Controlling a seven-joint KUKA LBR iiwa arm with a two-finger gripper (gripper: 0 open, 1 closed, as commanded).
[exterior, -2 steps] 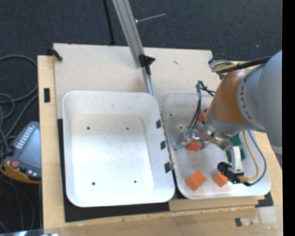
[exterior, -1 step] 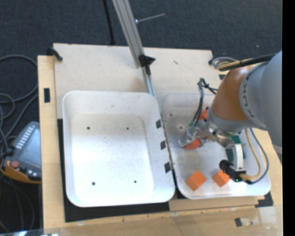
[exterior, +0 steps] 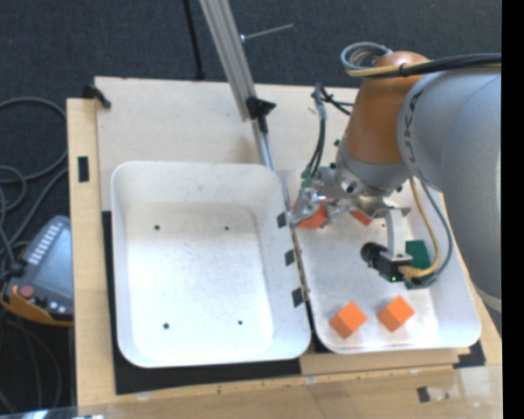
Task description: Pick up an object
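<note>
Tool (exterior: 319, 206) low at the right bin's (exterior: 458, 308) left rim — grip unreadable here. Two orange cubes (exterior: 348, 319) (exterior: 396, 313) sit near the front edge — open floor between them and the tool.

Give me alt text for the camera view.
The grey arm's gripper is low over the right bin, at an orange object by the bin's left wall. Two orange blocks lie near its front edge, beside the left bin.
</note>
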